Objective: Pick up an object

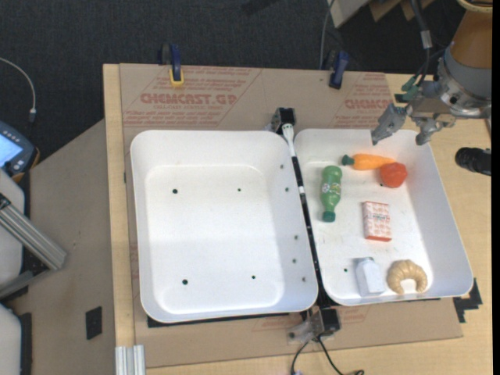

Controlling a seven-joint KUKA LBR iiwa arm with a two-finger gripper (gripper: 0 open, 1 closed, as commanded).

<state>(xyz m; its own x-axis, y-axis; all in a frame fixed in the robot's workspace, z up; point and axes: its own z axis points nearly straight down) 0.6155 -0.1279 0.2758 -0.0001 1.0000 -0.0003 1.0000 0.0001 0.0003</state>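
The bench is topped with a brown sheet (pixel 234 92) printed in red lettering, held at its far edge by two blue clamps (pixel 173 61), with dark carpet beyond. Two shallow white bins sit side by side on it; the left bin (pixel 156 162) has only small dark holes in its floor. The right bin (pixel 437 201) holds everything: a toy carrot (pixel 370 161) lying near the far wall, long axis across the bin, green top toward the divider and orange tip touching a red tomato (pixel 394 174). A green bottle (pixel 330 191) lies lengthwise, cap toward the near side. Beside it is a red-and-white carton (pixel 377 220), and at the near edge a small grey-white carton (pixel 369 276) just beside a croissant (pixel 408 276). The gripper (pixel 405 130) hangs above the bin's far right corner, fingers spread apart, nothing between them.
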